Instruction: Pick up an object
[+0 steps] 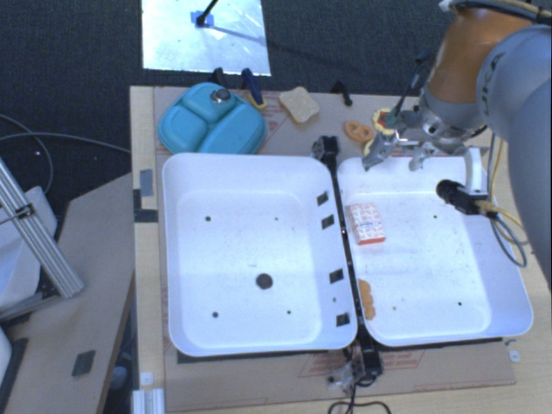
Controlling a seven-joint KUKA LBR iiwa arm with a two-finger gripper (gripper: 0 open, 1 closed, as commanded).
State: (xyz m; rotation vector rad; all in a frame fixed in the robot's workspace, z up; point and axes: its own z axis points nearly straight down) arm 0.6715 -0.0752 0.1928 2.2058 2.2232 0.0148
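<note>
Up at the far edge of the right bin (509, 304), the gripper (398, 152) hangs off the grey arm with its orange band; nothing shows between its fingers, though whether they are spread or closed I cannot tell. Just behind it, on the counter (147, 257) outside the bin, lie a small yellow object (381, 117) and an orange pretzel-like piece (358, 131). Below the gripper, inside the right bin and near the divider, sits a small box with a red-and-white pattern (366, 223), apart from the fingers. Farther down the same bin, an orange-brown cookie-like piece (366, 297) rests against the dividing wall. The left bin (172, 197) holds a small dark round object (264, 280). Beyond the bins on the counter are a tan slice of bread (299, 104), a blue sectioned plate (212, 121) and a blue clamp handle (252, 86).
</note>
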